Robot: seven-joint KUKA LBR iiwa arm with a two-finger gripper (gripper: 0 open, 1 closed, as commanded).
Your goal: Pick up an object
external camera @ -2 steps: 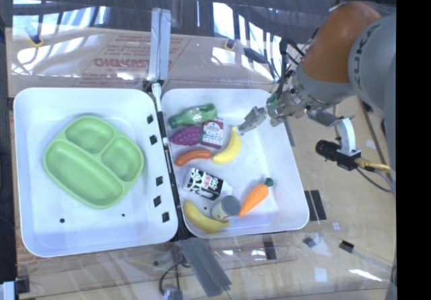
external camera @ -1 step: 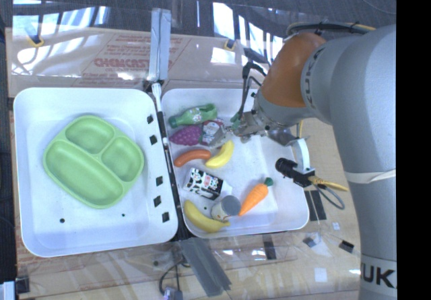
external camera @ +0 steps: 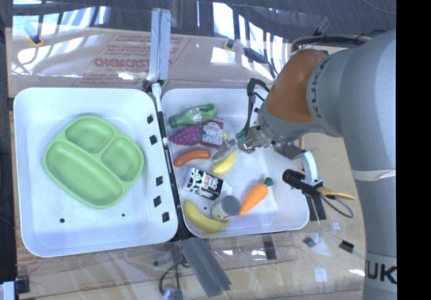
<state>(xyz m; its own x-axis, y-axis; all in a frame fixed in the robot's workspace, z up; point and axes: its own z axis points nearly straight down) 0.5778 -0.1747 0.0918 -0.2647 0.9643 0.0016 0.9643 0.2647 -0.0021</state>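
Note:
My gripper (external camera: 232,146) reaches down into the right bin (external camera: 293,218), near its middle. Its tip hangs just above a small yellow banana (external camera: 225,163) and just right of a small red-and-white box (external camera: 212,133). I see nothing held in it. Around it lie a green bottle (external camera: 192,116), purple grapes (external camera: 186,135), an orange-red sausage (external camera: 192,156), a black-and-white patterned box (external camera: 204,184), a larger banana (external camera: 203,218), a grey can (external camera: 229,205) and a carrot (external camera: 254,198).
The left bin (external camera: 34,211) holds a green divided plate (external camera: 94,159). A ridge with black clips (external camera: 160,164) separates the two bins. The grey arm (external camera: 357,103) spans the right side above the bench.

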